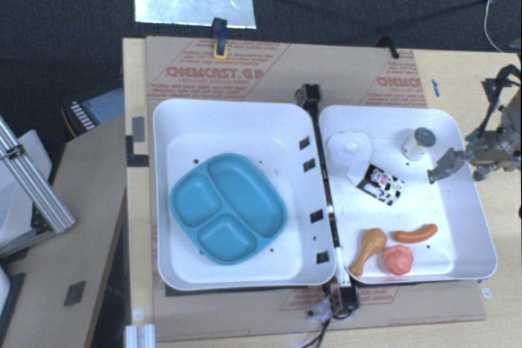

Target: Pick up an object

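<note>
The right bin (469, 216) holds several small objects. A white lidded cup (349, 147) lies at its back left, and a small white jar with a grey top (418, 142) stands at the back. A black-and-white cow-patterned piece (382, 184) rests near the middle. Along the front lie an orange sausage (415, 234), a tan drumstick (368, 248) and a pink round lump (398, 259). My gripper (445, 166) hangs over the right side of this bin, just right of the jar, with nothing visibly in it.
The left bin (171, 175) holds a blue divided plate (227, 207). A black divider (322, 183) runs between the bins. Brown cardboard (245, 69) lies under both bins, with a yellow clamp (220, 41) at the back.
</note>
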`<action>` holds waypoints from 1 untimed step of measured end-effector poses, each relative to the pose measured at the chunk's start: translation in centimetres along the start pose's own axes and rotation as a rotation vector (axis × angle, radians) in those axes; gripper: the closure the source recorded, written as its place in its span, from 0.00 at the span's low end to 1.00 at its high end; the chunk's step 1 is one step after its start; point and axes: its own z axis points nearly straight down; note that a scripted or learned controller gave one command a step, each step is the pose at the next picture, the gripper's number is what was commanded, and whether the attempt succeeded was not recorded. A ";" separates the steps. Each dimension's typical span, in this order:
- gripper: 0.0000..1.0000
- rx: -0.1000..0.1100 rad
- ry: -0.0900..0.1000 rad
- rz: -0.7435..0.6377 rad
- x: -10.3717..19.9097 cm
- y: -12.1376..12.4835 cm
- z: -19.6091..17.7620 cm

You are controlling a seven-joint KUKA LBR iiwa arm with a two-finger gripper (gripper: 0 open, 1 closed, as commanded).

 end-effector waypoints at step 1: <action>0.00 -0.012 -0.003 -0.004 0.1 0.2 -0.7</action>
